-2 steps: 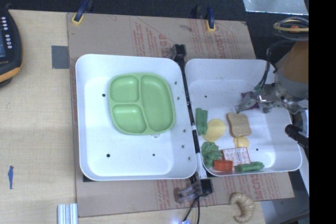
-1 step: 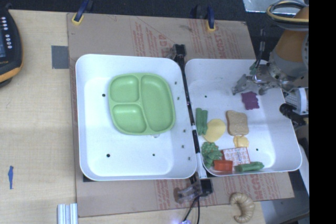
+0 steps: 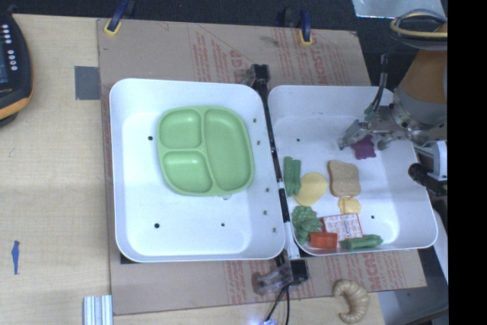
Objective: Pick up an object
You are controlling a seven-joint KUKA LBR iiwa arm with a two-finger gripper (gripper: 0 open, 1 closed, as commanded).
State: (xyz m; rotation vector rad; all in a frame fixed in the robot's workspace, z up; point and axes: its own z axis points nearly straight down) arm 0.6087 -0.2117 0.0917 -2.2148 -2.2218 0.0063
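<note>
Both white bins (image 3: 129, 240) look like smooth, slightly glossy plastic, and so does the green divided plate (image 3: 205, 150). Beneath them lies matt brown printed cardboard (image 3: 228, 57) on a pale bench (image 3: 46, 202), possibly wood-grain laminate.

Two white shallow plastic bins (image 3: 129, 164). Light green three-compartment plate (image 3: 205, 150). Purple small block (image 3: 366, 149). Tan bread slice (image 3: 345, 177), yellow round piece (image 3: 312, 186), red-white printed packet (image 3: 342, 225), dark green leafy piece (image 3: 305, 220). Orange band arm (image 3: 424, 76).
</note>
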